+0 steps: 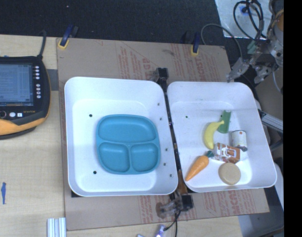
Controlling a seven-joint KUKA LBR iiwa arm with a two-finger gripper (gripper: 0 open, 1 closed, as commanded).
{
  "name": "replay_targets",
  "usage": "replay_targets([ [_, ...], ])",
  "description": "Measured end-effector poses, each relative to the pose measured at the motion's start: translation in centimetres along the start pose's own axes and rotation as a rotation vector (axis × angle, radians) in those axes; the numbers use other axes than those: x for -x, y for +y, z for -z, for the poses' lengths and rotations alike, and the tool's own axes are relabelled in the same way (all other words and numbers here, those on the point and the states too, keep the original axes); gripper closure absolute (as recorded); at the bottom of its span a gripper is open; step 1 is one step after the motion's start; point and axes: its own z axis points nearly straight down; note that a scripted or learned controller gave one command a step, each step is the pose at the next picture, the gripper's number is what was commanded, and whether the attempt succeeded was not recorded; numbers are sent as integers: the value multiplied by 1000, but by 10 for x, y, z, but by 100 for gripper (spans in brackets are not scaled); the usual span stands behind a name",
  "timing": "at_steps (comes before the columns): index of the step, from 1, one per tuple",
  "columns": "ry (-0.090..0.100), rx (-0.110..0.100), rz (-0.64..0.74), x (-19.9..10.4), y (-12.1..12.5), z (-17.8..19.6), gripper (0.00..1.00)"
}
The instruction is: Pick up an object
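The right bin (190, 102) holds several small objects near its front right. A yellow banana (210, 133) lies beside a green piece (224, 117). A small silver can (238, 138) sits to its right, with an orange and white packet (226, 153) just below. An orange carrot (197, 168) lies at the front, next to a tan round disc (230, 174). My gripper (250, 72) hangs above the bench beyond the bin's far right corner, well away from the objects. It is open, with nothing between its fingers.
The left bin (77, 132) holds a blue divided plate (127, 143). A control tablet (15, 95) lies on the bench at the far left. Clamps (65, 37) pin the brown board at its back edge. Cables (249, 11) loop above the arm.
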Motion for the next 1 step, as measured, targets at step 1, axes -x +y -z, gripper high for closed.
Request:
replay_targets([
  [1,1,-4,1,-5,4,-164,0],
])
